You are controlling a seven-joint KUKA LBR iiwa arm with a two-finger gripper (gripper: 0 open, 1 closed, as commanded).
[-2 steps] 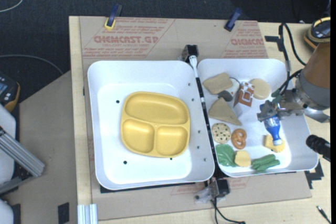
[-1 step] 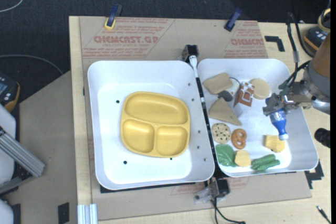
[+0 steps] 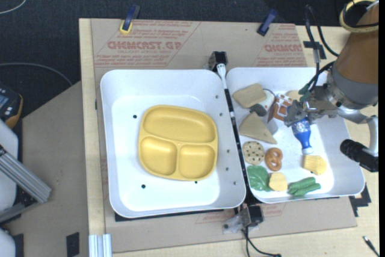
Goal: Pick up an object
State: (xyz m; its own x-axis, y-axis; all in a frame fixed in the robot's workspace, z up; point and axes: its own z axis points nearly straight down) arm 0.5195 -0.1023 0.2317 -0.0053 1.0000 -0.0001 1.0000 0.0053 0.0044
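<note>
Hand (image 3: 299,112) over R bin (image 3: 343,186), above blue bottle (image 3: 302,135).

We note the arm (image 3: 359,63) at 3 o'clock: orange band above grey wrist, black cables along it, dark metal gripper (image 3: 299,112) hardware toward 9 o'clock.

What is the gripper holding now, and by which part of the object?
It cannot be told. The gripper hangs low over the right bin, just above the blue bottle, but the view does not show a hold on anything.
</note>
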